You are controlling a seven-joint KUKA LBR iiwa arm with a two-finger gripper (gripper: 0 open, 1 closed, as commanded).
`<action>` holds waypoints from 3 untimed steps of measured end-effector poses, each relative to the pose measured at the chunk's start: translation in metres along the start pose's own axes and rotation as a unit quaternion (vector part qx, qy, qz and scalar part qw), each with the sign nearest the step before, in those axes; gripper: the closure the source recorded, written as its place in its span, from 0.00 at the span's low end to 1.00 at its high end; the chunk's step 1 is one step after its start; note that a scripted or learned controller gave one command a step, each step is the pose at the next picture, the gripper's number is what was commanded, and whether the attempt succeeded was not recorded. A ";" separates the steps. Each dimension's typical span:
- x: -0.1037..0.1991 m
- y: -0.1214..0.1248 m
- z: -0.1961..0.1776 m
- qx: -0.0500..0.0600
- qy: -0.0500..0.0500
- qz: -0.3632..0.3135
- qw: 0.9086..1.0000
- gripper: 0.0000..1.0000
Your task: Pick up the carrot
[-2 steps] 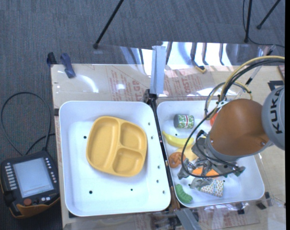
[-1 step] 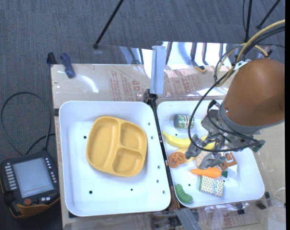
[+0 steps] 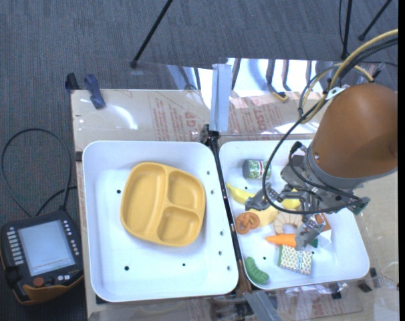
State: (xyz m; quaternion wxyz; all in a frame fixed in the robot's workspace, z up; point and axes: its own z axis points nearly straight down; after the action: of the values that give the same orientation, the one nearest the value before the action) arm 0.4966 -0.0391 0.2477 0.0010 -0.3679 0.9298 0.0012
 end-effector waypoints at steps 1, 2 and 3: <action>0.040 -0.062 0.155 0.003 -0.002 0.063 0.998 0.00; 0.046 -0.030 0.160 0.001 0.000 0.048 0.999 0.00; 0.044 -0.028 0.151 -0.001 0.000 0.044 0.999 1.00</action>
State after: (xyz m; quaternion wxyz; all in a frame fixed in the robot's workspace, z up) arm 0.4839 -0.0890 0.0963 0.0009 -0.3264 0.9452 0.0022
